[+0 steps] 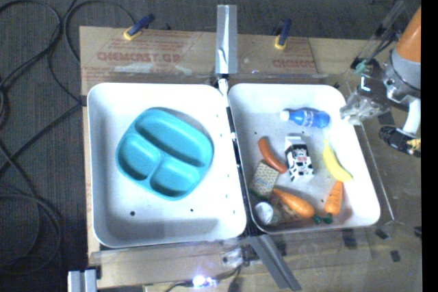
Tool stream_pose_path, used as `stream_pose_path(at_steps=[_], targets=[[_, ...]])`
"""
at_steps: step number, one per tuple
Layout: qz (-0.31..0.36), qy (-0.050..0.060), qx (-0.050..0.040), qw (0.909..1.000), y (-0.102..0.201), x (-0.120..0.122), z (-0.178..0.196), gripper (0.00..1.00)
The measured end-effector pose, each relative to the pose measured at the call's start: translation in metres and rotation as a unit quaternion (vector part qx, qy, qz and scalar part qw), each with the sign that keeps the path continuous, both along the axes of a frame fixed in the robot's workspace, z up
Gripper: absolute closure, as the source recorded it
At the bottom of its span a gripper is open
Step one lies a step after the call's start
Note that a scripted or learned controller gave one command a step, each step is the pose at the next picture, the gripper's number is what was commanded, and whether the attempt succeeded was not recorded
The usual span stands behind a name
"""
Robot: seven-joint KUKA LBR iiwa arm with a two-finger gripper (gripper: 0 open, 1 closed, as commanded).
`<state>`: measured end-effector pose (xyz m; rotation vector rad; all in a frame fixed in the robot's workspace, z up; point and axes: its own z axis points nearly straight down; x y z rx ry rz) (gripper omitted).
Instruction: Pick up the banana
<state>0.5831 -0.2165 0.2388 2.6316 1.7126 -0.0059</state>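
The yellow banana (pixel 337 164) lies in the right bin (pixel 241 147), close to its right wall, pointing from upper left to lower right. A cow-patterned toy (pixel 298 162) sits just left of it and a small carrot (pixel 333 197) just below it. My gripper (pixel 357 106) hangs over the bin's upper right corner, above and slightly right of the banana and well apart from it. The grey arm with its orange band (pixel 413 39) reaches in from the right edge. Nothing shows in the gripper.
The right bin also holds a blue bottle (pixel 306 117), a red sausage (pixel 272 154), a larger carrot (pixel 293 202), a tan block (pixel 265 179) and a grey ball (pixel 264 213). A blue divided plate (pixel 164 152) lies in the left bin (pixel 99 167).
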Motion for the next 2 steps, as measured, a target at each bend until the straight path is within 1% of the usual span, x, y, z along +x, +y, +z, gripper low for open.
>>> stream_pose_path(at_steps=[1, 2], targets=[[0.015, 0.0, 0.0023, 0.9999, 0.003, -0.015, -0.146, 0.0], [-0.007, -0.006, -0.0006, 1.0, 0.018, -0.068, -0.149, 0.0]])
